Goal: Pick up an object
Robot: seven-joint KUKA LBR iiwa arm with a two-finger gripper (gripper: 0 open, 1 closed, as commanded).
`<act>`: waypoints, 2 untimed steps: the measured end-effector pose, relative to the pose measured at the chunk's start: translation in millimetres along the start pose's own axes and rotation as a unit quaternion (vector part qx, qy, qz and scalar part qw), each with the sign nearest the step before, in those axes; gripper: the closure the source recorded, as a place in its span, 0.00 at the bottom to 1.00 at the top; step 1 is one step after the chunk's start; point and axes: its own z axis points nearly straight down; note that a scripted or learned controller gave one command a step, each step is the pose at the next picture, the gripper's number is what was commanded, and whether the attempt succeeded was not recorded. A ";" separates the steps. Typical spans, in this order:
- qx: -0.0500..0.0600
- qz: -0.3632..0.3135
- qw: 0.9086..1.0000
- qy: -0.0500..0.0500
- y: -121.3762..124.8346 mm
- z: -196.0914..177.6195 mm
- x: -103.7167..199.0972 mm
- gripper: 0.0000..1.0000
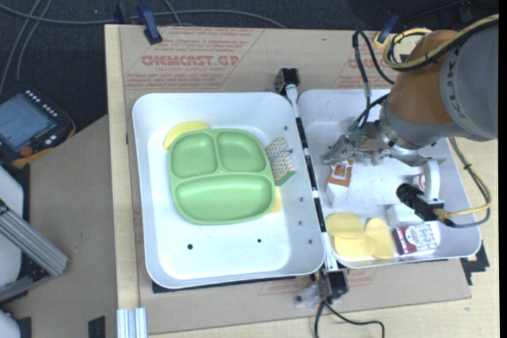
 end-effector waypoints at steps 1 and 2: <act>0.012 0.001 1.000 -0.003 -3.7 13.5 5.2 0.00; 0.014 0.001 1.000 -0.002 -32.0 12.8 4.3 0.00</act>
